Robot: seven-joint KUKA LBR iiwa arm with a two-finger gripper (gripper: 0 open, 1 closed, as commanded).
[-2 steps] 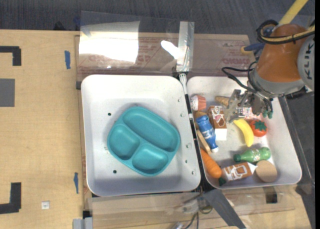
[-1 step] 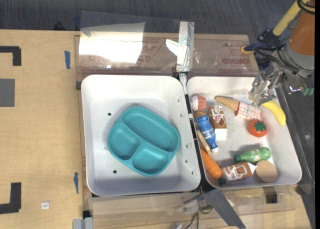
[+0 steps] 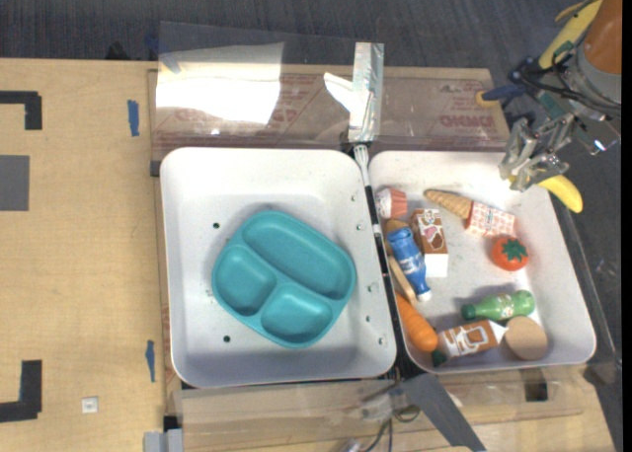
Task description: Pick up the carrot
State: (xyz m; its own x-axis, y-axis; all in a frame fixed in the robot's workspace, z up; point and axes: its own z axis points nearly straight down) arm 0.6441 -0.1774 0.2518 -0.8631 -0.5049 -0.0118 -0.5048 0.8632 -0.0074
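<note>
1. The gripper hangs over the far right corner of the right bin; I cannot tell how its tool is set, wide or narrow, and nothing shows in it.
2. The carrot lies at the near left of the right bin, along the left wall, well apart from the gripper.
3. Just beside the carrot are a blue bottle farther back and a small brown carton to its right.
4. A green bottle, a tan egg, a tomato, an ice-cream cone and a banana also lie in this bin.
5. The left bin holds a teal divided plate.
</note>
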